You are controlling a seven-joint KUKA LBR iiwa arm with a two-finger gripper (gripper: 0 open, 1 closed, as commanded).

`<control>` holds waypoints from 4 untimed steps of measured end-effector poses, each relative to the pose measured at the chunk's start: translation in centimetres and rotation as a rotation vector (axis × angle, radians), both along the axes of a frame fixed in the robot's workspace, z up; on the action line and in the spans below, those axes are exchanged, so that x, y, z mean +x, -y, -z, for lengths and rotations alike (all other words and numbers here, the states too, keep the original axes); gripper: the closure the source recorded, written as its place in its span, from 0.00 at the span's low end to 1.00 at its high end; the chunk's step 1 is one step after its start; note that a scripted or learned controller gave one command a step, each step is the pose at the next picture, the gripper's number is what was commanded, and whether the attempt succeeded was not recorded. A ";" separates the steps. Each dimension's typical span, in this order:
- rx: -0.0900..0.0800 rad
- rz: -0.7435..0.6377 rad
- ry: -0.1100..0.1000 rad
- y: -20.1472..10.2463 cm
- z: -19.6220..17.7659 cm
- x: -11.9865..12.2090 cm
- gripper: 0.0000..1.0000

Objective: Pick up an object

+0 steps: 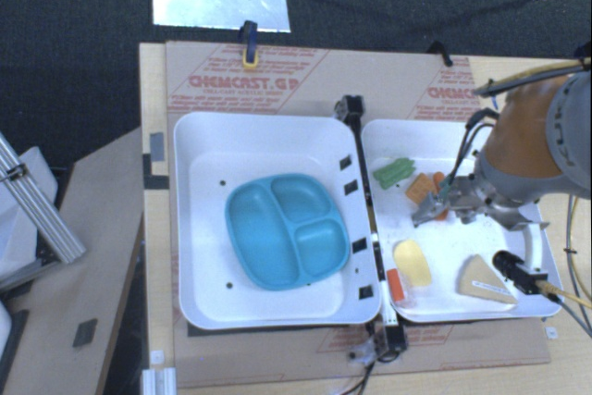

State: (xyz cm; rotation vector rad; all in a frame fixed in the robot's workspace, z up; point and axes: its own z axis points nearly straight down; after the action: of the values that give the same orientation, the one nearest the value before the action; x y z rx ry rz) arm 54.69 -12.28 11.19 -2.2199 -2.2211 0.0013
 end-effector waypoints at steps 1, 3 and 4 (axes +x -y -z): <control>-0.001 -0.001 0.004 0.0 -1.2 0.1 1.00; -0.003 -0.003 0.009 0.4 -12.3 0.2 1.00; -0.001 -0.004 0.005 0.4 -13.6 0.3 1.00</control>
State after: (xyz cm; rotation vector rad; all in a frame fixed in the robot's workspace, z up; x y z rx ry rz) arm 54.97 -12.66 24.75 -2.2193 -2.2284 -0.0032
